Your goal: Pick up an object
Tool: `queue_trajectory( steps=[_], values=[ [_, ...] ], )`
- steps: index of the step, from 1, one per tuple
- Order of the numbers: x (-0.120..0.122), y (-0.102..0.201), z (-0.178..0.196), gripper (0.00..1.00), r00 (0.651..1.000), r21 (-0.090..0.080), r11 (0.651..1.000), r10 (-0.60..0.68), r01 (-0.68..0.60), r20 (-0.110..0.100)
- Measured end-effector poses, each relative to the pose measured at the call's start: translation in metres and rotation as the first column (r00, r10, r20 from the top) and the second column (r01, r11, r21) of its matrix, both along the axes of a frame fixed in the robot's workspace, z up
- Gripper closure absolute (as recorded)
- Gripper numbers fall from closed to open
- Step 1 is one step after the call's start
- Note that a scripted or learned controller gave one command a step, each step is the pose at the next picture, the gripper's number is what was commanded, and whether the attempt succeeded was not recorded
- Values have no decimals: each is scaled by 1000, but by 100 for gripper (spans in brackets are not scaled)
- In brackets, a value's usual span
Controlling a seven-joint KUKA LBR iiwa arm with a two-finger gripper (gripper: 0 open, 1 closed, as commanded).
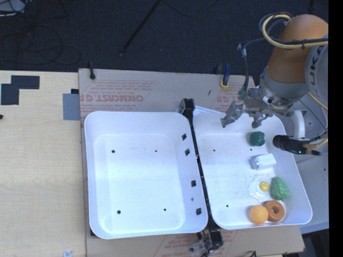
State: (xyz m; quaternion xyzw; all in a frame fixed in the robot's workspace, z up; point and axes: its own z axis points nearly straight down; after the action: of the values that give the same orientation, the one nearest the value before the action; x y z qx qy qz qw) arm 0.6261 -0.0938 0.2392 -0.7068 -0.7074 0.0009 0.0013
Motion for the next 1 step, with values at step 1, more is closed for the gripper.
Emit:
queue_trajectory(
  steps=[1],
  values=[
    [-23,-70,-64,0,1000,-1,1000,-6,6,-6]
  ],
)
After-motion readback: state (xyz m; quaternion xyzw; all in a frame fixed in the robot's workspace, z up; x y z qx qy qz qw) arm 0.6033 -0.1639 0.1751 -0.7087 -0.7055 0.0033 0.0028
